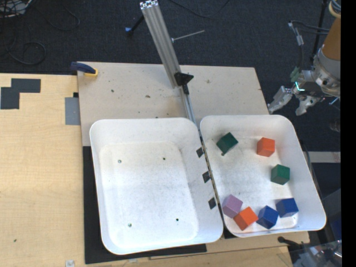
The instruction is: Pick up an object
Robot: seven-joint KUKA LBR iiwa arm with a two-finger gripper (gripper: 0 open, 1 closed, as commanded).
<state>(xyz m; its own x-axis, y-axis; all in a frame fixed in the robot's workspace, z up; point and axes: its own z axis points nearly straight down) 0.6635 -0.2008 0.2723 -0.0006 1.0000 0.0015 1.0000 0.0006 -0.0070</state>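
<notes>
Evidently nothing had been chosen yet: the blocks all lay in the right bin (303, 149), an orange cube (266, 146) and two green cubes (227, 143) (280, 174) spread apart, with a purple cube (232, 205), another orange cube (245, 218) and two blue cubes (267, 216) (287, 207) crowded at the near edge. The left bin (111, 132) sat just beside it. The gripper (293, 99) hung open and held nothing, beyond the right bin's far corner, probably poised before a descent.

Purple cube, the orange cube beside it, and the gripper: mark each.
purple cube (232, 206), camera view, top face.
orange cube (245, 218), camera view, top face, touching the purple one.
gripper (293, 100), camera view, between the fingertips.
</notes>
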